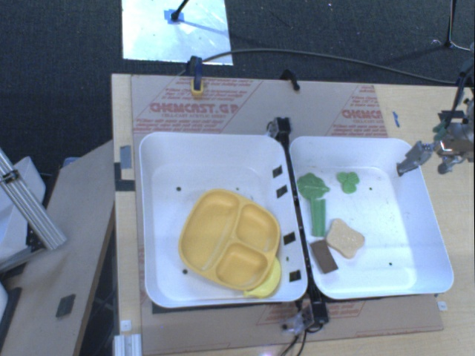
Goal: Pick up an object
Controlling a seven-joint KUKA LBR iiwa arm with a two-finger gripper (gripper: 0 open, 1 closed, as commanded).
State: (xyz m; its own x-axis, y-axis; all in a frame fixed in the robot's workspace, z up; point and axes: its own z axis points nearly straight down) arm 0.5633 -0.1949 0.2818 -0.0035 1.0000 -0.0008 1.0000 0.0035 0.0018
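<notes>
The left bin (215,150) holds a yellow divided tray (228,237), lying flat in the lower middle of the bin, with a small yellow piece (269,280) tucked against and partly under its lower right corner; what that piece is cannot be determined. Neither item is in contact with the arm. The right bin (415,228) holds four candidate objects grouped toward its left side: a green leafy piece with a long stem (315,199) lying close to the dividing wall, a smaller green piece (347,181) just beside its top, a tan bread-slice shape (344,238) below them, and a brown block (323,256) touching the bread slice at its lower left. All four rest on the bin floor. The gripper (413,159) is positioned at the upper right rim of the right bin, well apart from the grouped objects and above the bin wall rather than over any item. One finger-like part projects down and to the left; whether the jaws stand wide or narrow cannot be told at this resolution, and nothing is visible between them. Task status: no object has been picked up. Judged remaining: selection of a target, travel over it, descent, closure and lift.
</notes>
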